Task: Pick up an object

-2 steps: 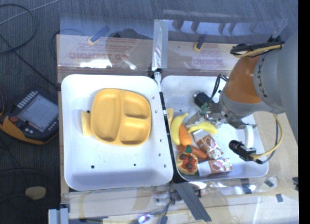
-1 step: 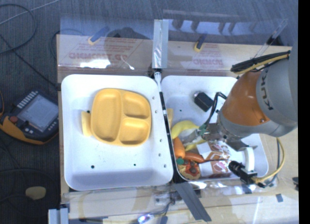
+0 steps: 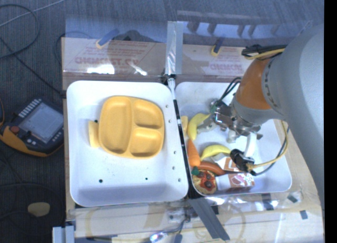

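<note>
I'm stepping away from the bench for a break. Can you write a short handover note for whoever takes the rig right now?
Gripper: low in the right bin; whether the fingers are open or shut cannot be told.
Things: two bananas, a carrot and a small carton lie in the right bin; the yellow divided tray sits in the left bin.
Done: nothing visibly lifted.
Left: grasp one object and raise it.

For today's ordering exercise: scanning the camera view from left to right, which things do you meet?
Handheld controller → yellow divided tray in the left bin → carrot → arm's orange band.
</note>
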